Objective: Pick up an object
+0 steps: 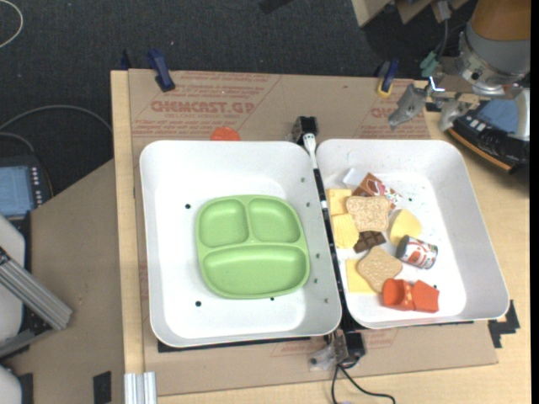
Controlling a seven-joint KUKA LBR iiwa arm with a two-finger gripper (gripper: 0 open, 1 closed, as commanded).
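Toy food (383,242) sits heaped in the right bin (472,192), toward its left wall; green tray (250,247) fills the left bin (160,225). You'll see the gripper (413,103) beyond the right bin's far edge, fingers spread, holding nothing. Pick not started.

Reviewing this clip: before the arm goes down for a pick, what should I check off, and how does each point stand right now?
1. Objects to pick: ok. Toy food pile lies in the right bin, including a small can and bread slices.
2. Gripper over a target: not ok. It hangs beyond the right bin's far rim, above the cardboard.
3. Finger opening: cannot tell.
4. Target isolated: not ok. Pieces overlap and touch.
5. Left bin: ok. It holds a green divided tray, away from the pile.
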